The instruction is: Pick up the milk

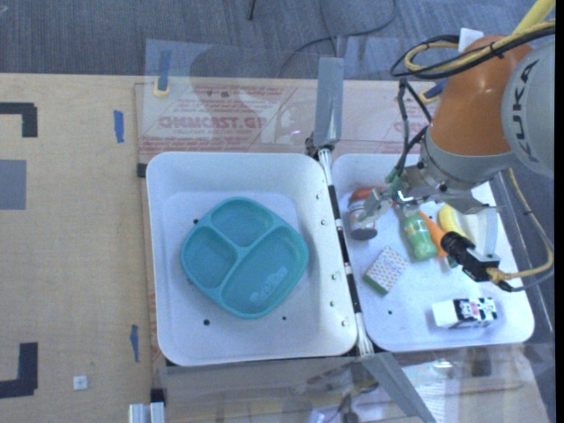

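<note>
The milk [464, 312] is a small white carton with black cow patches. It lies on its side near the front right corner of the right bin [507, 329]. My gripper [374, 208] hangs over the back left part of that bin, well apart from the milk, up and to its left. The grey arm with its orange band [471, 104] covers the bin's back right area. Nothing shows as held.
The right bin also holds a green bottle [416, 236], an orange piece [431, 230], a yellow item [452, 219], a checkered packet [385, 270] and a grey and red object [359, 218] by the gripper. A teal divided plate [245, 256] lies in the left bin [167, 192].
</note>
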